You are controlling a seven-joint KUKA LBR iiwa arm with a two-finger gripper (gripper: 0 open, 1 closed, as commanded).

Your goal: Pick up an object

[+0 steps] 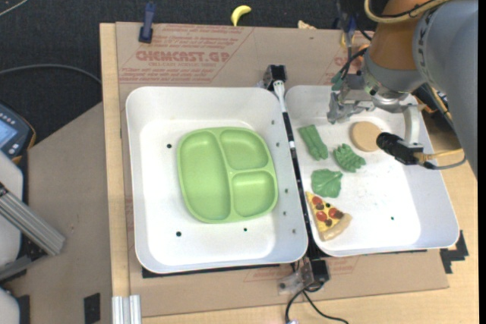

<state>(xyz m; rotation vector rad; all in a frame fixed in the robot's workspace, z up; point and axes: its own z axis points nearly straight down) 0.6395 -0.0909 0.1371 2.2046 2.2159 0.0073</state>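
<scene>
The right bin [425,224] holds a tan round disc [365,136], a long green piece [312,141], a ridged green piece [348,158], a green leaf shape [326,181] and a pizza slice [328,215]. My gripper [343,111] hangs over the back of this bin, just behind and left of the tan disc and to the right of the long green piece. Nothing shows between its tips. The grey arm with its orange band [399,19] comes in from the upper right.
The left bin [148,163] carries a green divided plate [226,173]. A black-headed stick [276,80] lies along the rim between the bins. A small yellow banana [241,14] and a blue clip [146,23] sit at the cardboard's back edge.
</scene>
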